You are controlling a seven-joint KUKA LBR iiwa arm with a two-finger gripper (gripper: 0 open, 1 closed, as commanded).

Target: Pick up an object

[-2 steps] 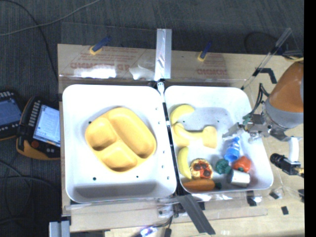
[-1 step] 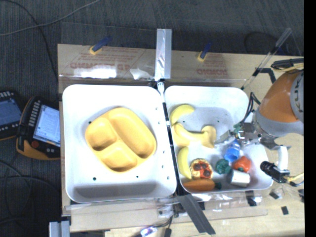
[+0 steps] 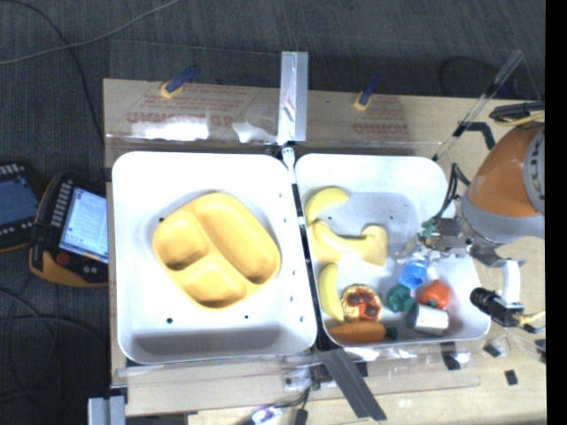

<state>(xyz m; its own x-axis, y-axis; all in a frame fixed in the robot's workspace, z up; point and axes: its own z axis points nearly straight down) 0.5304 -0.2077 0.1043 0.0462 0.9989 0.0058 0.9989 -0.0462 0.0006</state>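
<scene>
Toys for picking lie in the right bin (image 3: 416, 168): a blue piece (image 3: 413, 275) by the right wall, a red one (image 3: 433, 293) and a white block (image 3: 431, 320) just nearer, a green bit (image 3: 400, 298), a round pizza-like toy (image 3: 361, 301), a carrot (image 3: 358, 332) along the near wall, and bananas (image 3: 326, 237) to the left. The left bin (image 3: 133, 326) holds a yellow sectioned plate (image 3: 215, 248). The arm (image 3: 507, 193) hangs over the right bin's right edge, with the gripper (image 3: 432, 240) just above the blue piece. Whether the jaws are open or closed I cannot tell, and nothing shows between them. The step looks like the descent toward a grasp. Next, the jaws must straddle the blue piece, which is small, glossy and crowded by its neighbours, so it may slip or drag the red one.
</scene>
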